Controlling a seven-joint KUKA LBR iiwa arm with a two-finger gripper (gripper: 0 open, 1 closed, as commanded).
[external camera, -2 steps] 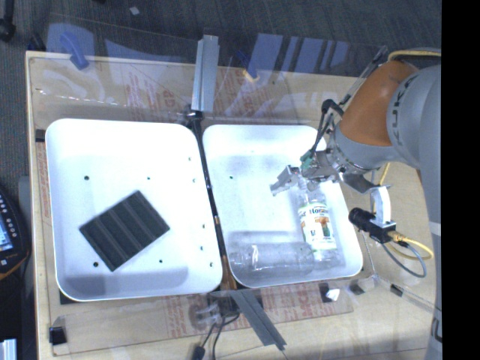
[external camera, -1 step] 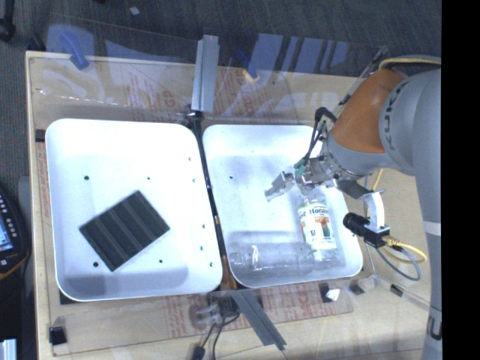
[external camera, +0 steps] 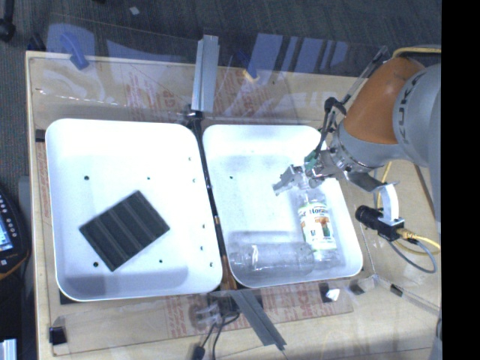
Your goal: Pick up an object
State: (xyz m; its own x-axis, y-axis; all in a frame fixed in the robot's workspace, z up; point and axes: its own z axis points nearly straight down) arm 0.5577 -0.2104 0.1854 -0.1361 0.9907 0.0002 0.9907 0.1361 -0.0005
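Item: pick-up task, early stage. Nothing is seen lifted; every object rests on a bin floor, so the grasp and the raise are judged still to be done.

Arm (external camera: 390, 118): grey with orange band, reaching in from the right over the right bin (external camera: 247, 152).

Gripper (external camera: 294, 178): placed low over the right bin, just above the neck end of the labelled bottle (external camera: 317, 223). Its opening cannot be told from this view, and no object is seen held by it.

Labelled bottle: clear plastic, white label with green and orange print, lying along the bin's right wall. Judged the likeliest target, being nearest.

Clear bottle (external camera: 274, 256): transparent, no label made out, lying along the near wall, its right end touching or just beside the labelled bottle.

Ridged pad (external camera: 124, 229): dark, flat, rectangular, lying askew in the left bin (external camera: 112, 137), well apart from the gripper.
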